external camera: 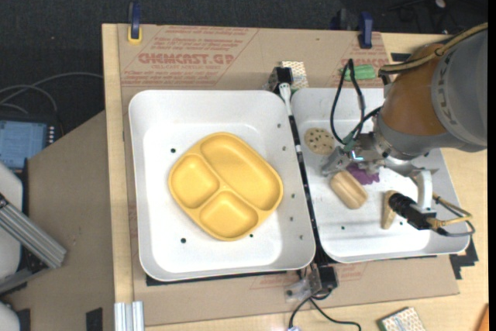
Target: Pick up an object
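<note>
My pincer [353, 159] sits low in the right bin [434, 244]; can't tell its spread. Tan block [348, 190] just below it, purple piece [367, 174] beside, cookie [316, 139] up-left. Risk: crowding, so I could nudge the block or close on nothing.

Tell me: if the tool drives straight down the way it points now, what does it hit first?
Probably the tan cylindrical block beside the purple object in the right bin. The tool is right above them; depth is unclear.
</note>
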